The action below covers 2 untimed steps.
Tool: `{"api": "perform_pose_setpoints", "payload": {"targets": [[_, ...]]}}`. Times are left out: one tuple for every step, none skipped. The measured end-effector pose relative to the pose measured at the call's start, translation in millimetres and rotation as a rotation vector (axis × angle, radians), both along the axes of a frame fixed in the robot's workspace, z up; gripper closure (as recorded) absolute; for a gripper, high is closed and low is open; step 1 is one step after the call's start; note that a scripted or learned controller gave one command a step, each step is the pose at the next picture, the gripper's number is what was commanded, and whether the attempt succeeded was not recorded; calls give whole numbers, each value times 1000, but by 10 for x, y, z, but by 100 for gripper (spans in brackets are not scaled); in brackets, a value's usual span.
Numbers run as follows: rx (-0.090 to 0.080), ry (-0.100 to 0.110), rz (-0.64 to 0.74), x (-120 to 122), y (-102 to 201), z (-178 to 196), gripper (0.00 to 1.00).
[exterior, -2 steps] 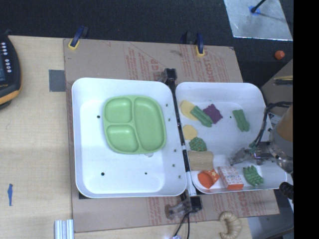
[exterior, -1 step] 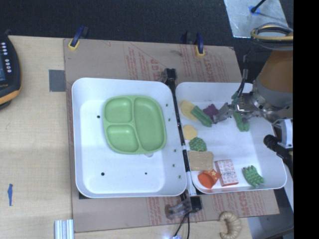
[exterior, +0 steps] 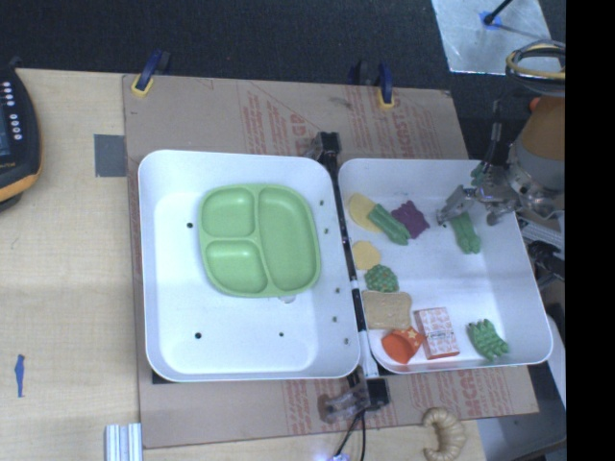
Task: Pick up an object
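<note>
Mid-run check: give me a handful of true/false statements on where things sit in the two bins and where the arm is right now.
1. The green divided plate lies in the left bin. True.
2. The purple piece lies in the left bin. False: it lies in the right bin, beside a long green piece.
3. The gripper is over the right bin's far right part, by a green piece. True.
4. The red-and-white box sits on the divided plate. False: it sits near the right bin's front edge.
5. The slice of bread rests in the right bin. True.
</note>
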<state>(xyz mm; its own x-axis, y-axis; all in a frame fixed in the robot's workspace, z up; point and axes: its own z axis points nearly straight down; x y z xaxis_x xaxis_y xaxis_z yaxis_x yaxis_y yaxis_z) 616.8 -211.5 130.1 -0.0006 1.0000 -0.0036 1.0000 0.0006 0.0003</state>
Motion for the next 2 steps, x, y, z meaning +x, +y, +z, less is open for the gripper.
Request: {"api": "perform_pose_setpoints", "payload": {"targets": [[3, 1, 6, 301, 5, -400, 0], [1, 1, 9, 299, -4, -266, 100]]}}
